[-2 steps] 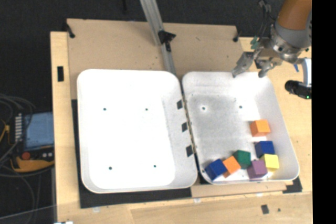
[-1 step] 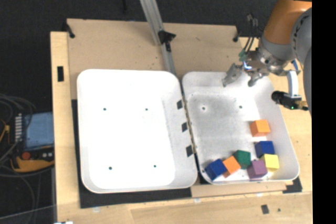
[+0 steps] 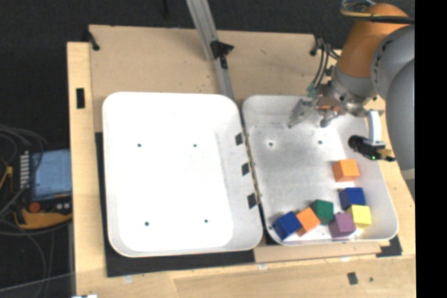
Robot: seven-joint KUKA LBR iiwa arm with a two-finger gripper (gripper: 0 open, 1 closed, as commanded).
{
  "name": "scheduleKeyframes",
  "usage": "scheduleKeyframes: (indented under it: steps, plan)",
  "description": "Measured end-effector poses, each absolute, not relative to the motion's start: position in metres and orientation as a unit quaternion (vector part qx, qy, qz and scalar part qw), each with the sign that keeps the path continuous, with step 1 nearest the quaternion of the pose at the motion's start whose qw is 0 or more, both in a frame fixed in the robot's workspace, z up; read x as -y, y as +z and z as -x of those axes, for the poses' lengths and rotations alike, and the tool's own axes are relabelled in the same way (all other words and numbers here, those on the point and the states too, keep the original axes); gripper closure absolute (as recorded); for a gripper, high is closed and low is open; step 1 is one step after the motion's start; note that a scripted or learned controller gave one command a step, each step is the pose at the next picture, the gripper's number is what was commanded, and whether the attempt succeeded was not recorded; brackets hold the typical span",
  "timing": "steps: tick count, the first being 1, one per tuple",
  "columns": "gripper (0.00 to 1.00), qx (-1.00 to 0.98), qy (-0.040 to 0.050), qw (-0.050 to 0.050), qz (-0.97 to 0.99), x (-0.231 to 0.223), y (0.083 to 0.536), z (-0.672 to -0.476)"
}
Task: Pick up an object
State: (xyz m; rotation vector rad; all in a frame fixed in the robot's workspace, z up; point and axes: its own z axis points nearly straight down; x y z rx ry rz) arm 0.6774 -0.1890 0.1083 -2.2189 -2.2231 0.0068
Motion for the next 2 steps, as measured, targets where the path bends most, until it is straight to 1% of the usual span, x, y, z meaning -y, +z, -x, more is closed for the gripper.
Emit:
scheduleKeyframes:
  steps: [1,2]
  plan:
    - [1.0,0.708,0.0005,-0.004,0.706,0.19,0.125,-0.68]
    - [1.0,0.709,-0.0024,-0.003,0.705,0.182,0.178,-0.677]
